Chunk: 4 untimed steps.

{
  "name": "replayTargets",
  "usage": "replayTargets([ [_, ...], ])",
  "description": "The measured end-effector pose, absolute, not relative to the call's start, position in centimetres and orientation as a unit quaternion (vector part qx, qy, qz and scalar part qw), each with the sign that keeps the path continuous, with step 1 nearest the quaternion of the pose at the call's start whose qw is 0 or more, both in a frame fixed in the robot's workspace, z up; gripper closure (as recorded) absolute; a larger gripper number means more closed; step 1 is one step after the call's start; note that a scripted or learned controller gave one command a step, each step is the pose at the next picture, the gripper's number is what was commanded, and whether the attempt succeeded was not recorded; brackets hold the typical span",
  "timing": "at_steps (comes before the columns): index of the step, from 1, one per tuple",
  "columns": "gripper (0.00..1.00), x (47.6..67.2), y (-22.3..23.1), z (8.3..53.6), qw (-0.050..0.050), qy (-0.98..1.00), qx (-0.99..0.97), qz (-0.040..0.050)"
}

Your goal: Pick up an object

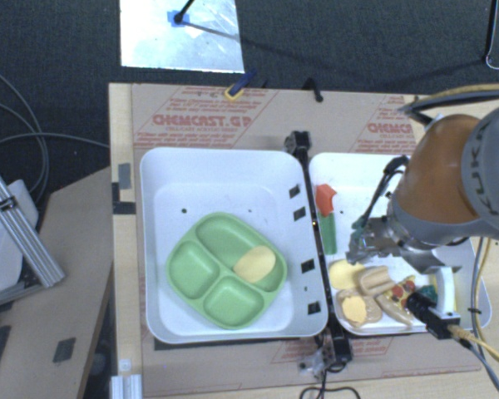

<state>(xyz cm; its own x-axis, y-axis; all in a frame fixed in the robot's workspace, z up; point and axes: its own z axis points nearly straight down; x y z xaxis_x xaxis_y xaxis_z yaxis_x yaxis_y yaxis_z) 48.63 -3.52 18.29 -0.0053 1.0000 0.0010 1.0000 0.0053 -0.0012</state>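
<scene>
Arm enters from the right and sits low over the right bin [374, 166], with the gripper [368, 241] above the near-centre of that bin. We cannot tell how the jaws stand: the wrist hides them, and nothing is seen between them.

Candidate objects lie crowded in the right bin's near half: a yellow round piece [343, 273], a tan piece [373, 279], a second yellow piece [353, 309], small mixed items [403, 293]. We judge the gripper is placed here because this cluster is densest. An orange-and-green item [326, 216] lies along the divider [312, 223], close to the wall, which we judge an awkward approach.

Left bin [208, 166] holds a green sectioned tray [201, 266] with a pale yellow object [254, 264] in one compartment, well apart from the gripper.

Obstructions: pieces touching one another; bin walls nearby. The surface [208, 115] beyond carries printed cardboard.
</scene>
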Motion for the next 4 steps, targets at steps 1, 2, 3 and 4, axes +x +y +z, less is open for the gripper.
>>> replayTargets([
  [1, 1.00, 49.4, 0.1, 18.4, 0.000, -0.710, -0.704, -0.0012],
  [2, 1.00, 48.7, 2.9, 18.4, 0.000, -0.710, -0.704, -0.0010],
  [3, 1.00, 48.8, -0.9, 20.3, -0.002, -0.707, -0.707, -0.0009],
  [4, 1.00, 49.0, 3.1, 18.3, 0.001, -0.710, -0.705, -0.0003],
])
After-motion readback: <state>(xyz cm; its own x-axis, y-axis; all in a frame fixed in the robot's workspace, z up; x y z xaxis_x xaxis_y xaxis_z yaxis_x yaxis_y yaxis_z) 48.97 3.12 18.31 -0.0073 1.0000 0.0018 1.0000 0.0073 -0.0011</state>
